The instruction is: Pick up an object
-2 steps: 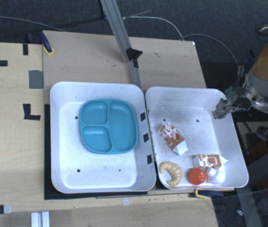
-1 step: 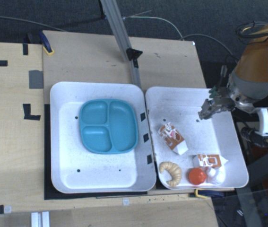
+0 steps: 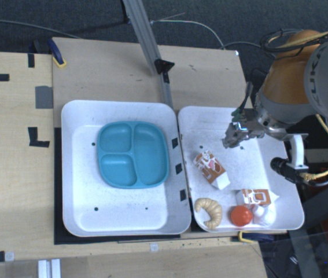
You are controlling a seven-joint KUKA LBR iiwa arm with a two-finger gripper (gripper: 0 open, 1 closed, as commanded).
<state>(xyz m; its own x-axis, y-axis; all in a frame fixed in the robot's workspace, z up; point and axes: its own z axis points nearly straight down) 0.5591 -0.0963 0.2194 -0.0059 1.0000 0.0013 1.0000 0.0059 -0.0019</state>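
The right bin [image 3: 210, 117] holds a small brown-and-white milk carton [image 3: 211, 168] lying near its middle. A croissant [image 3: 210, 211] lies at the front, with a red tomato [image 3: 241, 215] beside it. Another small carton with white wrapping [image 3: 258, 200] sits at the front right. My gripper [image 3: 233, 139] hangs over the back part of the right bin, up and to the right of the middle carton. Nothing shows between its fingers. The grey arm with its orange band reaches in from the right.
The left bin [image 3: 74, 155] holds a blue three-section plate [image 3: 133, 154]. A grey metal pole [image 3: 143, 28] slants over the bench behind the bins. Cables run across the dark floor at the back.
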